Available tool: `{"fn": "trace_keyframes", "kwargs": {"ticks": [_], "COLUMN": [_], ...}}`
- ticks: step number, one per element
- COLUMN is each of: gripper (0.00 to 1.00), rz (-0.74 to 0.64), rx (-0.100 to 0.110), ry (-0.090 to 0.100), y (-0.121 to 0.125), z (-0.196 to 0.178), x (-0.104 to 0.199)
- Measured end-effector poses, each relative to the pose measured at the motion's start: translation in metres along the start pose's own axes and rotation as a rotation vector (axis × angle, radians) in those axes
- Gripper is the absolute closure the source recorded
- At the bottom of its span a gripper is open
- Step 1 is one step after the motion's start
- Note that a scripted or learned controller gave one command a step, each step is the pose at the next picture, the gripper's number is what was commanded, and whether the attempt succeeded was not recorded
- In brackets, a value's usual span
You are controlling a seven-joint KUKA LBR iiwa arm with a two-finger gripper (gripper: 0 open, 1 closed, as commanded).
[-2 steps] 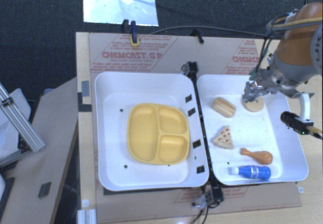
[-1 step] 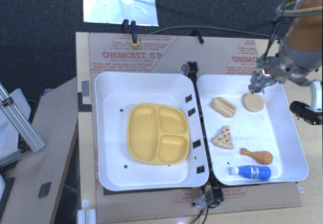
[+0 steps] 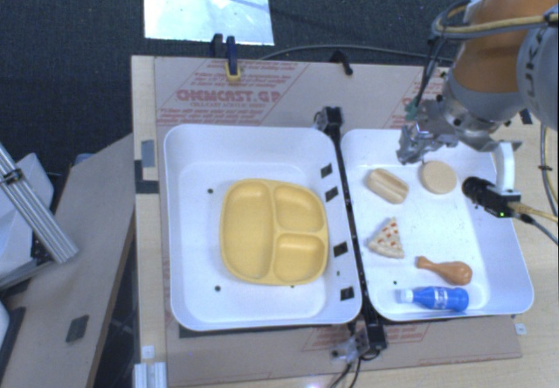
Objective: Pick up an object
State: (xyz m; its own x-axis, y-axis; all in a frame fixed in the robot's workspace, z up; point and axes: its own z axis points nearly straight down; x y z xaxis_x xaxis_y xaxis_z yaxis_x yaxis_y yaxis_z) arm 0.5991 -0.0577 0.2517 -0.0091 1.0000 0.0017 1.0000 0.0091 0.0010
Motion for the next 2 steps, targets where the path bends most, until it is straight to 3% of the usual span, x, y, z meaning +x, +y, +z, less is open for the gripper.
{"fn": "trace_keyframes", "kwargs": {"ticks": [2], "gripper": [1.00], "rz": [-0.001], "rx": [-0.001], "ry": [0.001], "y": [0.012], "z": [0.002], "x": [0.121]}}
